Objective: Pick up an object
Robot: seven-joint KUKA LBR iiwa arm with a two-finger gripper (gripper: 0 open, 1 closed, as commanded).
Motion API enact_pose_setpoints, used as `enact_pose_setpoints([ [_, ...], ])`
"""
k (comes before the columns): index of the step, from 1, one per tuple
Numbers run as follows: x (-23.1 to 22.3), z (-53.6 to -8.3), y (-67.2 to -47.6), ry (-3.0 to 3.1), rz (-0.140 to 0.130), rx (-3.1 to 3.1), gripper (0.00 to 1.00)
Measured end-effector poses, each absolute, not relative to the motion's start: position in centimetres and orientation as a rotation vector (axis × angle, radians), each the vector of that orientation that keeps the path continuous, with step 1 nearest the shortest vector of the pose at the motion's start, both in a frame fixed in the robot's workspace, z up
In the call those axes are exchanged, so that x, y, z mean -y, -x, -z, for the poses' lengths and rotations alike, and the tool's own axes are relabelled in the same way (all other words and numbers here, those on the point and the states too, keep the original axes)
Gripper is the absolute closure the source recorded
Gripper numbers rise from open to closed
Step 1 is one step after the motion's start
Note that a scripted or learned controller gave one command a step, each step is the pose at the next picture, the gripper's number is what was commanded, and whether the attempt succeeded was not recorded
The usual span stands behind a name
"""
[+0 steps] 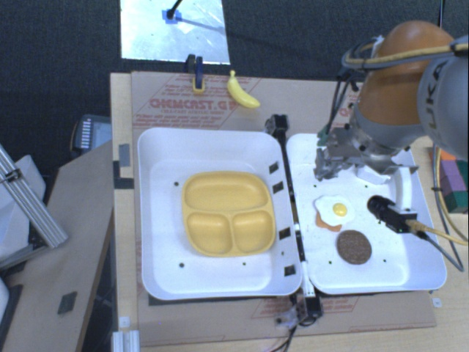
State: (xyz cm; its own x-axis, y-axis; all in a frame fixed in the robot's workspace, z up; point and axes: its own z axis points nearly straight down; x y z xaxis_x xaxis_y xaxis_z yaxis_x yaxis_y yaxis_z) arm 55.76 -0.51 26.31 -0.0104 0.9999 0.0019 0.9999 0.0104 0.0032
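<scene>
In the right bin [418, 270] lies a toy fried egg [335, 212], white with a yellow yolk, resting on a brown slice. Just below and to its right sits a round dark-brown patty [355, 246]. My gripper [330, 166] hangs over the upper left part of this bin, a little above the egg, and nothing shows in its grasp. The grey wrist and orange band rise behind it to the right.
The left bin [157, 218] holds a yellow three-compartment plate [226, 213]. A toy banana [242, 92] lies on the cardboard behind the bins, beside a small yellow clamp [197, 75]. Black clips run along the seam between the bins [284, 196].
</scene>
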Motion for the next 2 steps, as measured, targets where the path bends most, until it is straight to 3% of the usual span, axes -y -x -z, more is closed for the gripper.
enact_pose_setpoints([
  [1,-4.1,-25.3,-56.2,-2.212,-0.002,-2.232,1.0],
  [2,-9.4,-23.2,-58.4,-2.211,-0.003,-2.231,1.0],
])
